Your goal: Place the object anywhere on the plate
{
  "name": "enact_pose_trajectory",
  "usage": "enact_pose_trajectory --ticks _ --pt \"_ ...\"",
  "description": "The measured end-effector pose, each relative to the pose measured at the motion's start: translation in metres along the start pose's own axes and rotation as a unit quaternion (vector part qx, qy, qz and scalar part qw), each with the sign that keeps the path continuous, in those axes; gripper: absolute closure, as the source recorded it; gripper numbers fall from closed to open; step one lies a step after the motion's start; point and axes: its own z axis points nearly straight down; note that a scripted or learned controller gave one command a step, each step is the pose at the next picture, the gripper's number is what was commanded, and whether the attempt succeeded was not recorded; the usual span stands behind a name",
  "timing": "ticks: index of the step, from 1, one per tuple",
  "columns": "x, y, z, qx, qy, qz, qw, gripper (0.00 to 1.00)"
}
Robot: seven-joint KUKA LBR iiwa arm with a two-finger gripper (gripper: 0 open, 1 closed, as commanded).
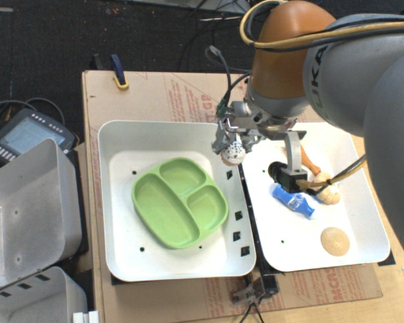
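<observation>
While the pincer (230, 144) hangs just beyond the green plate's (155, 200) upper right corner, closed on a small speckled white object (233, 155), it should, I judge, shift down-left until squarely over a compartment, then release low. Right of the plate lie a blue tube (293, 201) and a tan disc (335, 241). The plate's white bin (108, 207) sits on a cardboard-covered counter (155, 93).

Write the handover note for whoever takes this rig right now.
Pincer: shut on a small speckled ball, hanging over the divide between the two bins.
Green plate: in the left bin, ball not yet on it.
Right bin: blue object, tan disc and orange piece lie there.
Done: ball lifted.
Left: carry it over the plate, likely a short move left, and release.
</observation>
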Motion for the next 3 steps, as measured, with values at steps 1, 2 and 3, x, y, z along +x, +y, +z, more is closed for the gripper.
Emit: enact_pose_trajectory --ticks 1,2,3 --pt "0.047 0.005 0.004 0.0 0.0 0.0 1.0 1.0" --pt "0.096 -0.002 0.004 0.0 0.0 -0.001 1.0 1.0" --pt "0.093 -0.001 0.004 0.0 0.0 0.001 1.0 0.0"
